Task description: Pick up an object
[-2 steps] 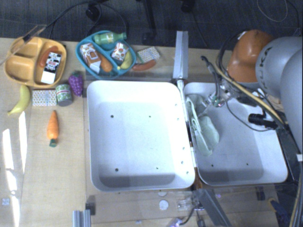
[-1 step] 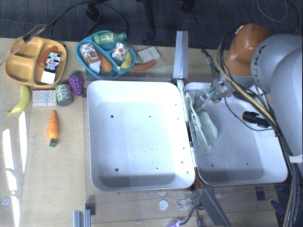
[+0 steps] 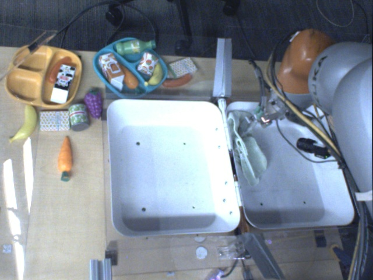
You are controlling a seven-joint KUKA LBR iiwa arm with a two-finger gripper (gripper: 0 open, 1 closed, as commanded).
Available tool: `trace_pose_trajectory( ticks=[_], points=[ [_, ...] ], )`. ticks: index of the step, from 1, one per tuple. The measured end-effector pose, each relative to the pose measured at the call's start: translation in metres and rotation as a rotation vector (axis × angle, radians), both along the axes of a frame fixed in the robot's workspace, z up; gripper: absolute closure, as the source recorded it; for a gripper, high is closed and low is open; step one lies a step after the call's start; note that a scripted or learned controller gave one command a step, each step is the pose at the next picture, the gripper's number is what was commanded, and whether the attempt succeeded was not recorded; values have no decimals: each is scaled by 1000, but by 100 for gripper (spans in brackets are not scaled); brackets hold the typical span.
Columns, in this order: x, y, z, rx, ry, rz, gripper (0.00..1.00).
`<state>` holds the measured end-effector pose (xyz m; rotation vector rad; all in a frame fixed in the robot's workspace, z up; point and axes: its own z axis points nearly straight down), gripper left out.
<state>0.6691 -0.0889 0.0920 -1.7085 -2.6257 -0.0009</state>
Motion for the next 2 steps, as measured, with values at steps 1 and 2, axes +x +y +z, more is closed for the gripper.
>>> trace_pose_trajectory(
  ticks=[1,2],
  points=[
    [-29,0,2,-8,-28,42,0],
    [-31,-62,46,-8,-12,-326,0]
  ],
)
